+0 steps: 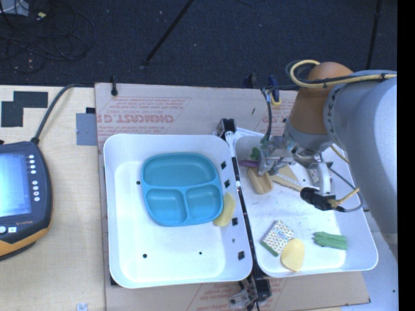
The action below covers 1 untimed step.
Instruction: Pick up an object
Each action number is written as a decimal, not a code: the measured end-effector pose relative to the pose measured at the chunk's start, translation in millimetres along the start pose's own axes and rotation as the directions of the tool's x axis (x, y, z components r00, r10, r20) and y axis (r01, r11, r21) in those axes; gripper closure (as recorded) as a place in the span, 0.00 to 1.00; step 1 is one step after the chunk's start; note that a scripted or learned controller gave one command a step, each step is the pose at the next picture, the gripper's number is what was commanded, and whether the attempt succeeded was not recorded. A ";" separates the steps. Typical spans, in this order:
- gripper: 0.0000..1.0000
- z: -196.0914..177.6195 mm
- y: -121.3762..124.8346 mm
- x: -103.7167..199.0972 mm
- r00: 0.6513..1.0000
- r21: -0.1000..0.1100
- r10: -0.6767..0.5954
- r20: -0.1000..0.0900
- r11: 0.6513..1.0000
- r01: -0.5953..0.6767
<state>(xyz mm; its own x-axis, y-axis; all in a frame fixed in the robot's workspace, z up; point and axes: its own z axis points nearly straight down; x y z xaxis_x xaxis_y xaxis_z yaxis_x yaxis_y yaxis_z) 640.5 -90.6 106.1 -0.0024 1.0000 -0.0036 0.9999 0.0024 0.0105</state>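
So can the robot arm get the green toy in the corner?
Probably yes. The green toy lies alone on the right bin's floor with nothing over it, and the gripper is already above that bin.

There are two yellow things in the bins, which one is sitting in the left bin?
The yellow piece leaning against the blue tray, by the divider. The other yellow one lies in the right bin beside the patterned packet.

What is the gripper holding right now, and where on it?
Cannot be told: the gripper is low in the right bin over a tan wooden piece, its grasp hidden.
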 end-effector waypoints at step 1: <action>0.00 0.8 0.1 0.4 1.000 -0.001 -0.001 0.000 1.000 0.001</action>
<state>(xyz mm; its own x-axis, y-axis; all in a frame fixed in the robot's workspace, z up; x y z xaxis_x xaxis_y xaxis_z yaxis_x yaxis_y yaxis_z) 640.5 -90.2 105.3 -0.0032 1.0000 -0.0040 0.9999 0.0033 0.0112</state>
